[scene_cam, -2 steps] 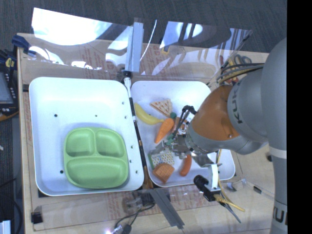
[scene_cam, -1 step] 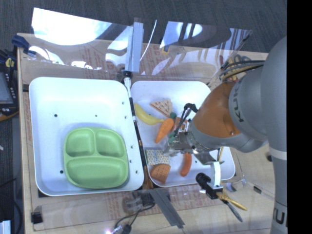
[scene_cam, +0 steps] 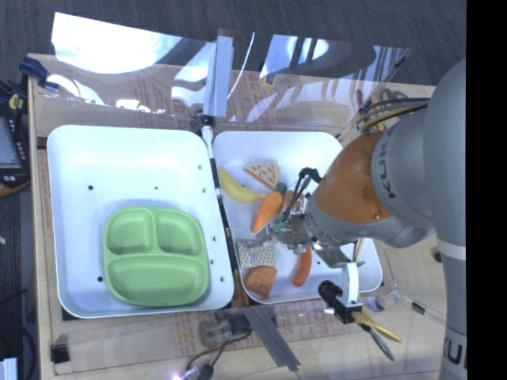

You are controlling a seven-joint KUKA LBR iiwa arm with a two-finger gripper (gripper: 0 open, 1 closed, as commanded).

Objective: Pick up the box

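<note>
We cannot tell the pincer (scene_cam: 279, 232) state; crowding carrot (scene_cam: 267, 211) risks mis-grasping box (scene_cam: 257, 255), lower centre

One fixed camera looks down aslant on both bins (scene_cam: 55, 212) from above

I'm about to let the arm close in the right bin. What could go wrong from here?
1. The hand sits amid crowded items: the carrot and sausage lie close by, so it may grab the wrong one.
2. The patterned box touches the waffle-like piece near the bin wall, so it could get pushed instead of gripped.
</note>
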